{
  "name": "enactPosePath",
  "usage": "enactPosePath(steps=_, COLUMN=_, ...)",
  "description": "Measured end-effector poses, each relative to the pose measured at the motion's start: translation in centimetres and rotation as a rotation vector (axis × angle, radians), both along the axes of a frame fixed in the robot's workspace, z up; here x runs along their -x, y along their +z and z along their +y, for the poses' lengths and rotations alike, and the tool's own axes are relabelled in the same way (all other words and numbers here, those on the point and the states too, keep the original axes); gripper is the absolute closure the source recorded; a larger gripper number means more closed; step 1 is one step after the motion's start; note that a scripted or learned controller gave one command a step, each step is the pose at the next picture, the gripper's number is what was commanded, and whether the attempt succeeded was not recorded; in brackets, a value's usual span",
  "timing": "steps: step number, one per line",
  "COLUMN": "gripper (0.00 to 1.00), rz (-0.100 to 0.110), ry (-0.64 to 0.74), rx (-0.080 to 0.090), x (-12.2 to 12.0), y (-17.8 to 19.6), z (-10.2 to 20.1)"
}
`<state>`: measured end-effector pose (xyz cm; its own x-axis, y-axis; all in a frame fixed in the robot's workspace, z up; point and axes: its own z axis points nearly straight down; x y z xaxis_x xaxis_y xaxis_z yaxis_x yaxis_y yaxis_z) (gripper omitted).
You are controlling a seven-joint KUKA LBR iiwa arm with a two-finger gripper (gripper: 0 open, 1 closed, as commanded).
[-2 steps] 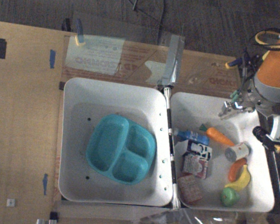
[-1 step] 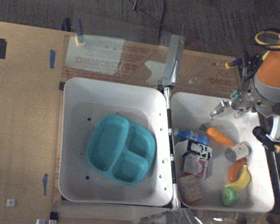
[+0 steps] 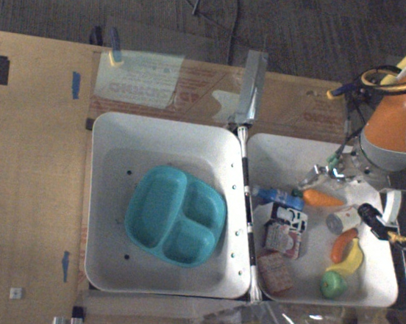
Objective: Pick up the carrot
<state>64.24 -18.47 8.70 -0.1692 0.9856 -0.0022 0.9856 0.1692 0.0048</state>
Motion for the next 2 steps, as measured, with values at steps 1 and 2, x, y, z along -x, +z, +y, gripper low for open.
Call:
enactPosePath(steps=1, gripper=1.00, rz=-0.007, ry=-0.002, rx=0.003, x=-0.18, y=1.28, z=-0.20)
enactPosePath(steps=2, gripper=0.00, rz=-0.007, ry=-0.002, rx=0.003, x=-0.17, y=1.26, z=-0.21)
